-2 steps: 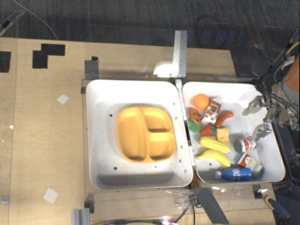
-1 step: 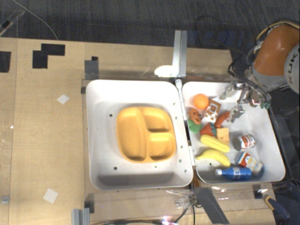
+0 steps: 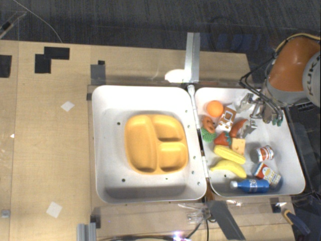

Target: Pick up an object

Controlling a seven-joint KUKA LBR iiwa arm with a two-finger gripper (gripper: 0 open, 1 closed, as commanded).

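The right bin (image 3: pixel 293 149) holds a heap of toy food. An orange ball (image 3: pixel 214 108) lies at its back left, with a brown and white box (image 3: pixel 226 118) beside it. Two yellow bananas (image 3: pixel 229 160) lie in the middle, a cheese wedge (image 3: pixel 238 145) above them. A red and white can (image 3: pixel 264 153), a small carton (image 3: pixel 267 173) and a blue bottle (image 3: pixel 251 186) sit toward the front right. My gripper (image 3: pixel 252 115) hangs over the bin's back part, fingers pointing down-left toward a reddish-brown item (image 3: pixel 238 127). Nothing shows between the fingers.
The left bin (image 3: pixel 105 134) holds a yellow divided tray (image 3: pixel 154 142). A metal post (image 3: pixel 192 59) rises behind the wall between the bins. Red and green toys (image 3: pixel 207 129) crowd the right bin's left wall. Wooden bench lies to the left.
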